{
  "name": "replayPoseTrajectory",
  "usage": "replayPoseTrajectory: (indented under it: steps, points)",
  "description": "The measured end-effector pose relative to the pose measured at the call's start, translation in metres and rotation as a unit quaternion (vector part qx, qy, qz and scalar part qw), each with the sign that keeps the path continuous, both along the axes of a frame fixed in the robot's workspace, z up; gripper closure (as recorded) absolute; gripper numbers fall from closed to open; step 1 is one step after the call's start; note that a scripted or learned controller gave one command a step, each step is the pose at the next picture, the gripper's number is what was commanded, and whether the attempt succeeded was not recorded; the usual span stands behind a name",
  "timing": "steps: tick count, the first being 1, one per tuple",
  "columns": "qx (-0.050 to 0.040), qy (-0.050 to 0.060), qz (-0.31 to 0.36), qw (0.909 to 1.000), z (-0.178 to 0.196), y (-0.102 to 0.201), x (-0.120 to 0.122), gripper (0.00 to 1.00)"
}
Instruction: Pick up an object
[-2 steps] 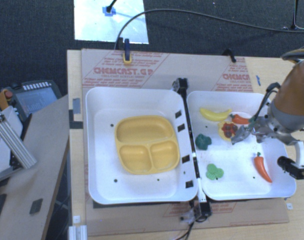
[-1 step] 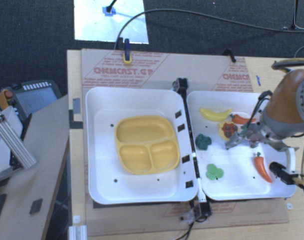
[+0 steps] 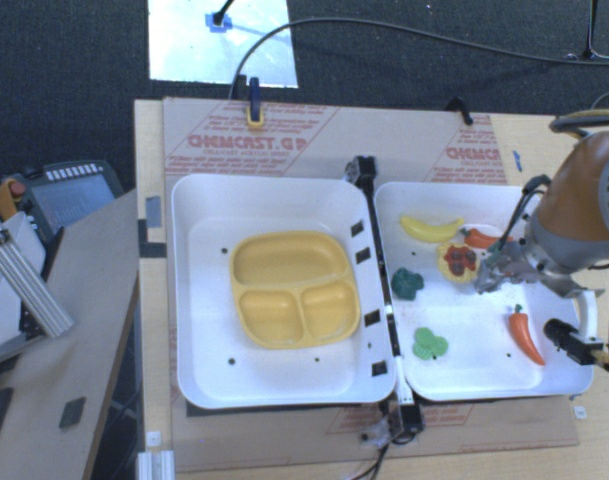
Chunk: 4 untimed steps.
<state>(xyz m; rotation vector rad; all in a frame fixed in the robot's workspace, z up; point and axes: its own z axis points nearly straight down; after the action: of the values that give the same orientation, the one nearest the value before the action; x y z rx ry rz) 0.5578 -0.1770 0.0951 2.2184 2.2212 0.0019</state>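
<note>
Orange carrot (image 3: 525,336) lies lengthwise up-down, green top toward the jaws (image 3: 487,276), whose state I cannot tell.

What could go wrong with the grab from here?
The tool sits beside the pizza slice, with a banana and an orange carrot crowded close, so it may knock or pinch the wrong one. The slice looks flat, so it might slip out. The chili pepper lies near the arm's path.
</note>
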Motion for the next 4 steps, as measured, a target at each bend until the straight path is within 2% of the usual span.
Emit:
replayPoseTrajectory:
  steps: [2, 3, 4]
  points:
    - [-0.0006, -0.001, 0.000, 1.0000, 0.102, -0.003, -0.012, 1.00]
    - [-0.0004, -0.001, 0.001, 1.0000, 0.117, -0.003, -0.010, 1.00]
    - [0.0010, 0.001, 0.003, 1.0000, 0.109, 0.051, -0.017, 1.00]
